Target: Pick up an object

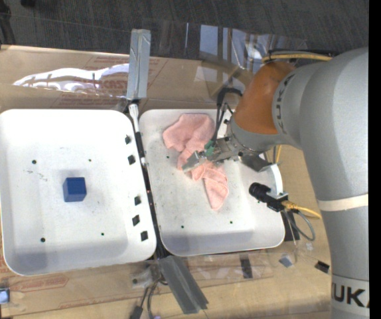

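Two shallow white bins sit side by side on the bench. The left bin holds a small blue cube, lying a little left of its middle and well apart from the arm. The right bin holds a crumpled pink cloth, which spreads from the bin's upper middle down toward its centre, with a narrower tail running lower right. The grey arm, with its orange band, reaches in from the right and bends down over the right bin. The claw is low over the cloth's middle, its tip pressed in among the folds, with pink fabric above it and below it. Whether the claw is wide, narrow or pinching the cloth cannot be told, since the fabric and the wrist hide that part.
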Motion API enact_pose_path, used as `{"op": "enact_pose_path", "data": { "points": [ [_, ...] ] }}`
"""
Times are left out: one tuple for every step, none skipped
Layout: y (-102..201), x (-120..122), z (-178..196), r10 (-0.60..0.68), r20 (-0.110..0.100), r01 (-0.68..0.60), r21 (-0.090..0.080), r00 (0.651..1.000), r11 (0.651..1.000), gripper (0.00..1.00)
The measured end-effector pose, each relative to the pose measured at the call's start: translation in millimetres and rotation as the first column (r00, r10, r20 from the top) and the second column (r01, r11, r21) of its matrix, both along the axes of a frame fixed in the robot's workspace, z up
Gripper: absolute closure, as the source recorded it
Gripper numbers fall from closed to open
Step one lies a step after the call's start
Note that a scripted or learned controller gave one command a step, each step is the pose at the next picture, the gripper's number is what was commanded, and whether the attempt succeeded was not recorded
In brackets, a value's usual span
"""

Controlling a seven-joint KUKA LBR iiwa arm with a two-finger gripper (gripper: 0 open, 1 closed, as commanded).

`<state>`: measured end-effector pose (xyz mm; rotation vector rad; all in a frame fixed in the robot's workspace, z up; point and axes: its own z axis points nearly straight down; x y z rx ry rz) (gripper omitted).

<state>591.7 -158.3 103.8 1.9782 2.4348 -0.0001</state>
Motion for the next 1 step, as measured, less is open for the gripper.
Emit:
{"op": "enact_pose_path", "data": {
  "points": [
    [8.1,0.1,-10.1,0.083,-0.004,-0.083,0.003,0.997,0.997,0.00]
  ]
}}
